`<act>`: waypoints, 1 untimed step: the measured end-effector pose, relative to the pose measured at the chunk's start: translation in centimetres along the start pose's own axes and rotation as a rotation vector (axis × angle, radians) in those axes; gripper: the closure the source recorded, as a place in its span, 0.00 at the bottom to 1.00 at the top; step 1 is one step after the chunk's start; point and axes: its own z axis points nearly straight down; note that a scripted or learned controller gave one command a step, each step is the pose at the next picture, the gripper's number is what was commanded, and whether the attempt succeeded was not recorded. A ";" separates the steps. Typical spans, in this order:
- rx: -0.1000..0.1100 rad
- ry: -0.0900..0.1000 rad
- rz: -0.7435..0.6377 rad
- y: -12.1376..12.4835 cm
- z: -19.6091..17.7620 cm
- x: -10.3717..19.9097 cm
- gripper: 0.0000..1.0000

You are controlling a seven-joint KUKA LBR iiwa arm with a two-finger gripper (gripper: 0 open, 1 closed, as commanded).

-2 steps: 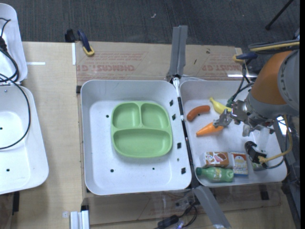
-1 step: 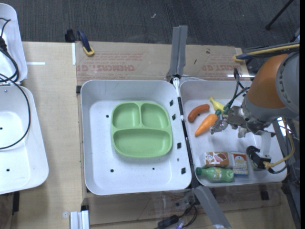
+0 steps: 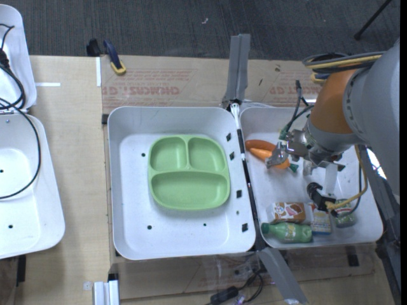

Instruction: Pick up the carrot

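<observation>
The orange carrot [image 3: 259,149] lies in the right bin [image 3: 365,230], close to its left wall, with its thick end pointing right. My gripper [image 3: 278,159] is down at that right end and covers part of the carrot. A bit of green [image 3: 294,167], maybe the carrot's top, shows just past the gripper. The grey arm with its orange band [image 3: 334,110] reaches in from the right, over the bin's far right part.
The left bin [image 3: 127,227] holds a green divided plate [image 3: 189,173]. At the right bin's front lie a green bottle [image 3: 289,232], a brown snack packet [image 3: 289,211] and a small box [image 3: 321,222]. A black cable [image 3: 331,202] loops under the wrist.
</observation>
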 end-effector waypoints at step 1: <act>-0.003 -0.001 -0.557 3.9 -10.1 4.5 0.00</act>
